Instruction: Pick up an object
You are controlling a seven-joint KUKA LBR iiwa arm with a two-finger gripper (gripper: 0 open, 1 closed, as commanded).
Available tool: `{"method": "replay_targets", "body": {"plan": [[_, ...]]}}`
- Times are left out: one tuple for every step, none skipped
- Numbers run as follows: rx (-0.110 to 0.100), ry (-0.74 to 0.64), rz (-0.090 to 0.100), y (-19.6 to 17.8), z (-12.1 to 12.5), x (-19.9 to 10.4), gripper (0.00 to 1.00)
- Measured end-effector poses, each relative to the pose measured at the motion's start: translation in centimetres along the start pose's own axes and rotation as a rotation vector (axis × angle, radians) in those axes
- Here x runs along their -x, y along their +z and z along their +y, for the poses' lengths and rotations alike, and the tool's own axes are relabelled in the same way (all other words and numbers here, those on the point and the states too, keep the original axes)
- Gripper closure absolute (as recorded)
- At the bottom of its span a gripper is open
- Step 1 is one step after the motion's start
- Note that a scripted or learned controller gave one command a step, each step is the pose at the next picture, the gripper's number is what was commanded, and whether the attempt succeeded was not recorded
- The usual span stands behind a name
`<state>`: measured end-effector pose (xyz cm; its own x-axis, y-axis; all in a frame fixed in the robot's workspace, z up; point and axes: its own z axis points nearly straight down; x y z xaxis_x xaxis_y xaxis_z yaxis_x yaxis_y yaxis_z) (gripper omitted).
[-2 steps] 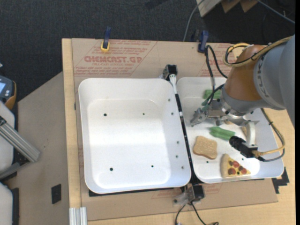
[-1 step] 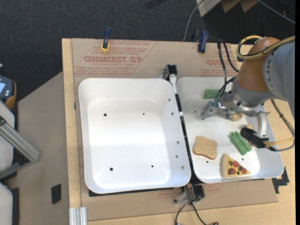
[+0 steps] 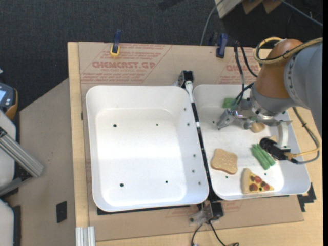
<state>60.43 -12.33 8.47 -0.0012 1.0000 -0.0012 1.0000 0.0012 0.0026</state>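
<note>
My gripper (image 3: 224,120) hangs low over the back half of the right bin (image 3: 292,186), coming in from the right under the arm's orange band. Just behind it lies a small green piece (image 3: 228,103), partly hidden by the wrist. A tan round piece (image 3: 256,127) peeks out under the wrist on the right. Nearer the front lie a slice of bread (image 3: 224,161), a bundle of green sticks (image 3: 263,157) and a pizza slice (image 3: 256,182). Nothing is seen held in the gripper.
The left bin (image 3: 97,137) sits beside the right one, with a black divider rail (image 3: 197,132) between them. Both rest on a cardboard sheet (image 3: 154,58) held by clamps at the back edge.
</note>
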Motion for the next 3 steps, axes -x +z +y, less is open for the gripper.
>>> {"method": "replay_targets", "body": {"plan": [[-0.004, 0.0, 0.002, 0.0, -0.3, -0.8, 0.0], [0.001, 0.004, -0.002, 0.0, 0.6, 3.5, 0.0], [-0.012, 0.008, 0.003, 0.1, -10.0, 4.6, 0.0]]}}
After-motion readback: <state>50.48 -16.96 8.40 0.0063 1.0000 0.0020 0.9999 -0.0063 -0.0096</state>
